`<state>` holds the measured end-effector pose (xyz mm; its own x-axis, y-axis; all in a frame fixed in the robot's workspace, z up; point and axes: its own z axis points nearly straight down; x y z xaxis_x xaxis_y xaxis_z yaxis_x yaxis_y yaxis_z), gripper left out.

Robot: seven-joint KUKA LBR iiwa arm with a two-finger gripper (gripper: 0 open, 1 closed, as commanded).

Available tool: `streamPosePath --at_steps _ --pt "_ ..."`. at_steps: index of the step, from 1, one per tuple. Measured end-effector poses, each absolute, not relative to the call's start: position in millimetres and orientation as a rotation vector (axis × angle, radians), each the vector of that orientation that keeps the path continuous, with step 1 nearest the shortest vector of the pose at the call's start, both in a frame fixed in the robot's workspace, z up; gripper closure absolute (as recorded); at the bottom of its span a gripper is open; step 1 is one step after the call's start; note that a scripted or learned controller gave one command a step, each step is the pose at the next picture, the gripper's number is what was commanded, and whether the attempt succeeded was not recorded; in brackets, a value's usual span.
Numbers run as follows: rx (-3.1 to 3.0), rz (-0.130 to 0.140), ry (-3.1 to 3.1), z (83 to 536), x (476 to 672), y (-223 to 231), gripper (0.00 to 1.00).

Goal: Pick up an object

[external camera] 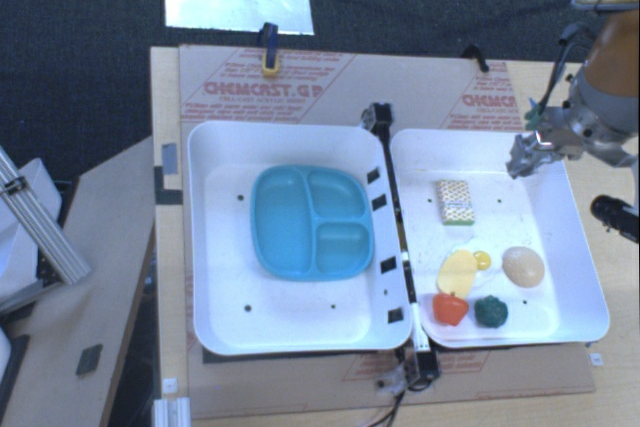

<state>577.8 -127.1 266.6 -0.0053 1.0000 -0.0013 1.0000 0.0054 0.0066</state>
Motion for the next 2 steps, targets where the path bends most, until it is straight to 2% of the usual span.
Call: streamPosePath --at_steps 1,2 --pt "2.211 0.003 2.229 266 583.2 -72 1.00" --pt "2.211 0.003 2.231 267 576.4 -15 1.00"
